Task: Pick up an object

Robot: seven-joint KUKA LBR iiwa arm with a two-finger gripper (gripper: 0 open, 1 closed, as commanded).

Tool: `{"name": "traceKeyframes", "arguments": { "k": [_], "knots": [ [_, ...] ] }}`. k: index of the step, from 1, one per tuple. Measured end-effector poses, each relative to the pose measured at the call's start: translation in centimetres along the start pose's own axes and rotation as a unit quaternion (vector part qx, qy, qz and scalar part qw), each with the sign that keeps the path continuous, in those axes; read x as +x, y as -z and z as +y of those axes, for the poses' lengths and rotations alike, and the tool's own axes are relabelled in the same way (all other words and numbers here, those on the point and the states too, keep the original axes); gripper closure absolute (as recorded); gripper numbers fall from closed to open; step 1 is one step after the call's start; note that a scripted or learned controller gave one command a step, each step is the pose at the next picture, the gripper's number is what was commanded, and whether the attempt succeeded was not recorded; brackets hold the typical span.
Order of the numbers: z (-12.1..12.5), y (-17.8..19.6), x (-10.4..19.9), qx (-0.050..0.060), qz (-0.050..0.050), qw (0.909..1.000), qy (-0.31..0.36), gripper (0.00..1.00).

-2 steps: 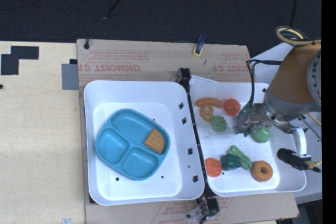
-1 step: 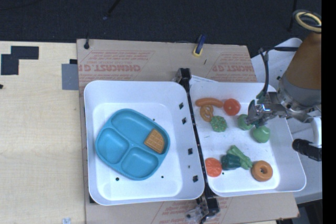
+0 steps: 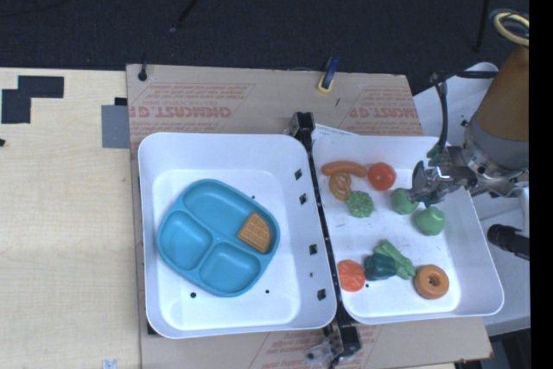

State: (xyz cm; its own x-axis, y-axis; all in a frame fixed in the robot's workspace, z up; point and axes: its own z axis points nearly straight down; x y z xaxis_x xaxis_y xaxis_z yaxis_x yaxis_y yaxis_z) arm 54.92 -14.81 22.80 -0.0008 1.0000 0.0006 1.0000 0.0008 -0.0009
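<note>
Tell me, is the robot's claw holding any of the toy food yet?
It cannot be told. The gripper is low in the right bin, between two green toy pieces, but nothing clearly shows between its tips.

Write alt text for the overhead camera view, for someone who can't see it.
A robot gripper hangs over the right white bin of toy food, near two green pieces and a tomato. The left bin holds a blue divided plate with a waffle piece.
</note>
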Motion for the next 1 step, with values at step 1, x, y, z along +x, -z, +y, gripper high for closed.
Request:
{"name": "traceKeyframes", "arguments": {
  "k": [1],
  "knots": [
    [1.46,0.93,4.90,0.000,0.001,1.0000,0.002,1.00]
  ]
}}
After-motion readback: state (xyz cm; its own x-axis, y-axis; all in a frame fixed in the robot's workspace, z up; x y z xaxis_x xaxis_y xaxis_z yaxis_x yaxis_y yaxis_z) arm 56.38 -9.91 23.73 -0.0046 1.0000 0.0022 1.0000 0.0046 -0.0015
